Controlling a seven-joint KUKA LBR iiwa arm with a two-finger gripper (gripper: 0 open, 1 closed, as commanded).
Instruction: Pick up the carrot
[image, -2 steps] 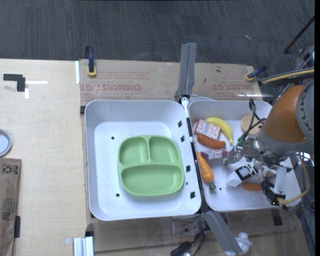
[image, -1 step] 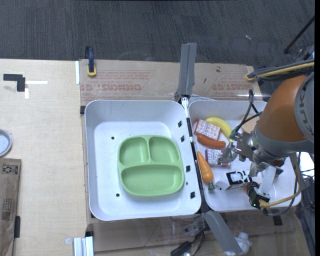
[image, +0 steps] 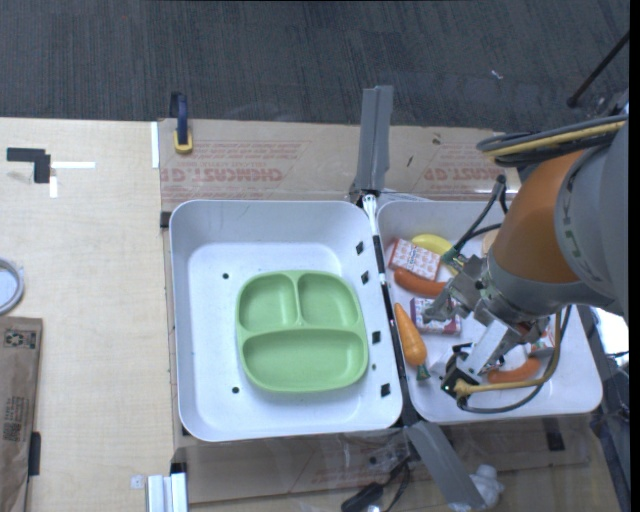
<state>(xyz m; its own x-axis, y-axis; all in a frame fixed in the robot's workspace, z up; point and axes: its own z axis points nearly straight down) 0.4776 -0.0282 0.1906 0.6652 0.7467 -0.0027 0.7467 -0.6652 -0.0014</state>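
Note:
The carrot (image: 408, 336) is orange and tapered. It lies along the left wall of the right bin (image: 580, 395), its thin end pointing to the far side. My gripper (image: 445, 303) hangs low in that bin, just right of the carrot, over a small pink and white packet (image: 441, 322). No part of the carrot is between the fingers.
A red sausage-like piece (image: 420, 283), a red and white box (image: 414, 258) and a yellow item (image: 432, 243) lie at the far end of the right bin. Another orange piece (image: 515, 370) lies under the wrist. The left bin (image: 200, 330) holds a green divided plate (image: 300, 333).

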